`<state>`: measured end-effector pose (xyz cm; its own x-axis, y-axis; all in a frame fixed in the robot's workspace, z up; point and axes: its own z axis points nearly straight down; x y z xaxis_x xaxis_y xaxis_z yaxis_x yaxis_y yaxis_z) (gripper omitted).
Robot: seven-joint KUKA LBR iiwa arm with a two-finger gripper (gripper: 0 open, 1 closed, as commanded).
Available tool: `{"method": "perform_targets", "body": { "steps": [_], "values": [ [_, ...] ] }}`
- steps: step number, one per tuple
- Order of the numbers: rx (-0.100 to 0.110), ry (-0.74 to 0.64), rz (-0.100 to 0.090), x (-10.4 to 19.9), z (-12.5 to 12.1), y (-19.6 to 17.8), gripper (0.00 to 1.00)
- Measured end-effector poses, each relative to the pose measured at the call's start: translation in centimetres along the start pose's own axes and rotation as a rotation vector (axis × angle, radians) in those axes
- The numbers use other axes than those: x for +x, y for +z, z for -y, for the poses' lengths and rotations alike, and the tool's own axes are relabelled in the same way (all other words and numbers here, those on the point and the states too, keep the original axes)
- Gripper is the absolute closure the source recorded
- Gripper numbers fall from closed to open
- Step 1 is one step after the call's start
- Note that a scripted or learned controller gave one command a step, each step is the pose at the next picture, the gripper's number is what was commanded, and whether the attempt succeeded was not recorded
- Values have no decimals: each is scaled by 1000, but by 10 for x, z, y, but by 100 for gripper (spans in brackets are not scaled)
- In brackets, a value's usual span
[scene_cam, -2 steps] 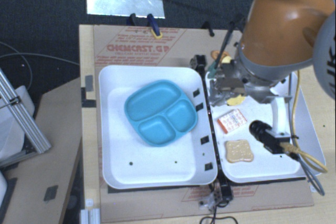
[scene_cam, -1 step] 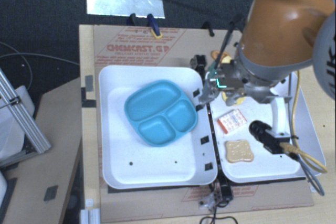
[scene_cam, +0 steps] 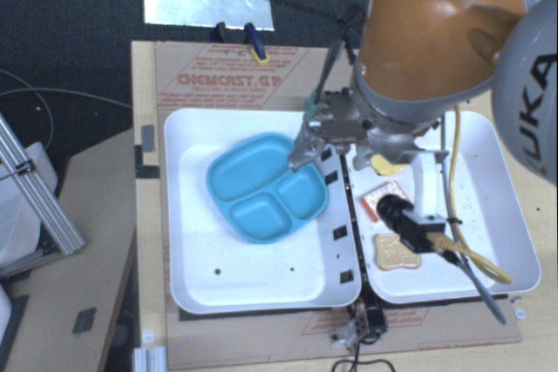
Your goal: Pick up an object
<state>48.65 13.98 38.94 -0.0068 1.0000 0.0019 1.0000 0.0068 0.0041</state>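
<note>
The end effector [scene_cam: 307,148] pinches the blue plate's [scene_cam: 266,187] right rim in the left bin [scene_cam: 187,274]. The thin grip could slip, dropping it.

Blue divided plate [scene_cam: 261,192] lies flat in left bin [scene_cam: 187,274].

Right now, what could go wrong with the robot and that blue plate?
The gripper sits at the blue divided plate's right edge. A thin rim is little to pinch, so the plate may slip or tip. The plate is wide and lies near the left bin's inner wall, so it might knock it. The arm hides much of the right bin, so things there could get bumped.
</note>
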Motion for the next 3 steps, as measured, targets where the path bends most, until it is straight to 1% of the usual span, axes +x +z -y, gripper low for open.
{"method": "perform_targets", "body": {
  "steps": [1, 2, 3],
  "values": [
    [-2, 1, -1, -2, -1, -10, 100],
    [0, 6, 2, 17, -82, 66, 100],
    [-14, 9, -2, -26, -60, -124, 100]
  ]
}}
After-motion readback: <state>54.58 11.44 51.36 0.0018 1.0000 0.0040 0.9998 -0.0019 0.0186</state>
